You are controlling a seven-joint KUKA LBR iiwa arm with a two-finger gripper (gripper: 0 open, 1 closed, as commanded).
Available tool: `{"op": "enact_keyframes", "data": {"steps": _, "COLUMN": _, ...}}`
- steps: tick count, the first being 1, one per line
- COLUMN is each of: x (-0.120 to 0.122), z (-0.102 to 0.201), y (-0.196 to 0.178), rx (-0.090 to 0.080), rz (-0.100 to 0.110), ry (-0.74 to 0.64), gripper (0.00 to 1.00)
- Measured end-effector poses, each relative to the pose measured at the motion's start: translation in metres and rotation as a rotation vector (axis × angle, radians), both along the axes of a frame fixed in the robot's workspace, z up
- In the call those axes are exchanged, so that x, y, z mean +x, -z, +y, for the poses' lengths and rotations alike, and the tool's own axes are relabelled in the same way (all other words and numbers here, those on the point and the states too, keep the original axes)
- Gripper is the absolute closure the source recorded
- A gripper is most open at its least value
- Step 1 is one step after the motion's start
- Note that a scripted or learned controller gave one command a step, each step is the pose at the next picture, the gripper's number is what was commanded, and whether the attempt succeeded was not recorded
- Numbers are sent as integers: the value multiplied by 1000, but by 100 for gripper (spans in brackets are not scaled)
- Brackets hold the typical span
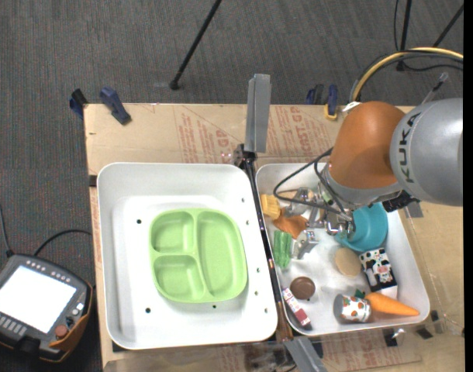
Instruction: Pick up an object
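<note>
the gripper [308, 235] hangs low in the right bin [419, 281], near that bin's left wall and toward its back half. whether its jaws are apart or together cannot be told from this slant; metal parts and cables crowd the wrist. nothing shows clearly between them.

objects closest to it: an orange piece [292, 225] just to the left, a yellow piece [269, 205] behind that against the bin's left wall, and a green ridged item [283, 249] just below-left. the teal bowl [371, 228] sits just to the right, partly under the wrist.

further forward: tan round object [347, 263], brown ball [302, 287], cow-print carton [375, 268], carrot [390, 306], small painted cup [350, 309], and a red-white tube [295, 307] along the left wall.

open floor in the right bin is a small patch between brown ball, tan object and gripper. the left bin [120, 208] holds a green divided tray [198, 255], with bare white margin all round it.
</note>
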State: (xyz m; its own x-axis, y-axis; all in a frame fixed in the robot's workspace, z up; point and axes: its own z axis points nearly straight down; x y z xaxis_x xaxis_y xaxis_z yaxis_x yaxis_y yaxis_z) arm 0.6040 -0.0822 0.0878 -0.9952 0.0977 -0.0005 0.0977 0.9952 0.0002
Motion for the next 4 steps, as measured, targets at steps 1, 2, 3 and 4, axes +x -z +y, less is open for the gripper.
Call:
{"op": "enact_keyframes", "data": {"steps": 1, "x": 1, "z": 1, "y": -10, "rx": 1, "rz": -2, "ry": -2, "gripper": 100}}
{"op": "enact_keyframes", "data": {"steps": 2, "x": 19, "z": -4, "y": 0, "rx": 1, "rz": -1, "ry": 241, "gripper": 100}}
{"op": "enact_keyframes", "data": {"steps": 3, "x": 27, "z": -12, "y": 0, "rx": 0, "rz": -1, "ry": 476, "gripper": 100}}
{"op": "enact_keyframes", "data": {"steps": 4, "x": -104, "z": 27, "y": -102, "rx": 2, "rz": -2, "ry": 737, "gripper": 100}}
